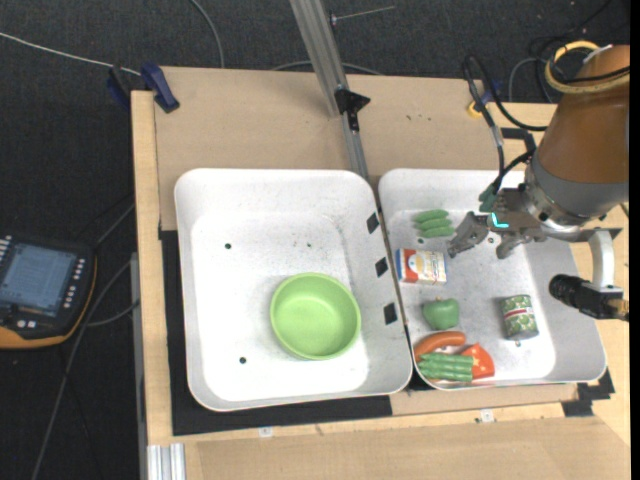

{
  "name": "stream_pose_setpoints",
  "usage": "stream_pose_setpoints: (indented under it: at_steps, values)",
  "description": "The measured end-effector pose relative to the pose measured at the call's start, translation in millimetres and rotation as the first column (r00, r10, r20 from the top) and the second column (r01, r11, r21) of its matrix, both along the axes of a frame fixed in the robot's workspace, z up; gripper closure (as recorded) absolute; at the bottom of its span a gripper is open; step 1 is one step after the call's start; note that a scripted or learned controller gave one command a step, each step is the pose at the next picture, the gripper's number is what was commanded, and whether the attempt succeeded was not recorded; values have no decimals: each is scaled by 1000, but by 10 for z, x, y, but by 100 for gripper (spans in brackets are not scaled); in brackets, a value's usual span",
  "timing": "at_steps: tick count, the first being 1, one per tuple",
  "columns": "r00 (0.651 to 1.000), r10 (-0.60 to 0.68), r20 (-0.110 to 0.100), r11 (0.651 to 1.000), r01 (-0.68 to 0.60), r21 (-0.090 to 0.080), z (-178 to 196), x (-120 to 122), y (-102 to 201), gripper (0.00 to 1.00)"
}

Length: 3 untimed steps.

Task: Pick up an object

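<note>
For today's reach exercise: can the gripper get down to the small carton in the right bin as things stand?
Probably yes. The gripper hangs open just right of the carton, which lies apart from the green pods and pepper, nothing lying on it.

We are seeing the gripper hovering open over the right bin, above a small carton, a green pepper, a can and pea pods. A green bowl is sitting in the left bin.
</note>
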<state>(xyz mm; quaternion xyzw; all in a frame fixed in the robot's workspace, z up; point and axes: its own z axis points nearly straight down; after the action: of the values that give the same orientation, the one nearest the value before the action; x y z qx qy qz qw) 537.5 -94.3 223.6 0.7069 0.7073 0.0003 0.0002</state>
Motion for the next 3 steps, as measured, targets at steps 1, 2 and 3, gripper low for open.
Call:
stream_pose_setpoints:
  at_steps: [1,2,3]
  values:
    - [1000,0,0,1000,0,0,-1,0,0,0]
    - [1000,0,-4,1000,0,0,-425,18,-23,0]
    - [1000,0,-5,1000,0,0,-1023,75,4,0]
